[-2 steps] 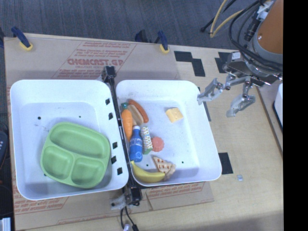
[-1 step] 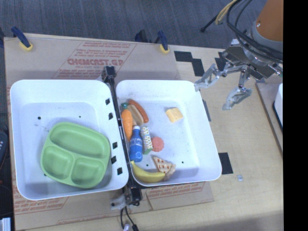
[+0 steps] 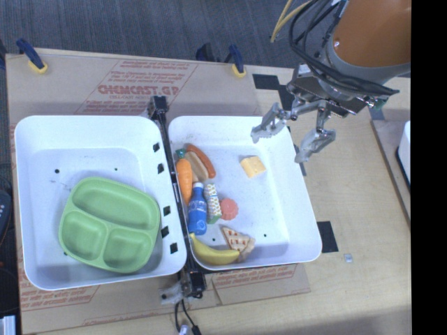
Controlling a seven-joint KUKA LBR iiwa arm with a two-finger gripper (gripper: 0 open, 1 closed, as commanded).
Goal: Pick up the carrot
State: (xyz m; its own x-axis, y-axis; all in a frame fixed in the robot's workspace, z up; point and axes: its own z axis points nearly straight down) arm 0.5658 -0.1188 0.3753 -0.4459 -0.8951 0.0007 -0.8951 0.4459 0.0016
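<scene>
Arm: comes in from the upper right of the camera view, grey with its broad orange band showing at the top right corner
Wrist: dark plate below the band, with black and yellow cables looping up past it
Gripper [image 3: 293, 137]: hangs below the wrist, pointing down and to the left
Jaws: two pale metal fingers [image 3: 268, 126] spread well apart, nothing between them
Height: raised, touching nothing

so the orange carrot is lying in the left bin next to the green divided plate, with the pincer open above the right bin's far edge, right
Not quite: the orange carrot lies in the right white bin, against its left wall. The green divided plate sits alone in the left white bin. The camera view shows this; the pincer is open there.
</scene>
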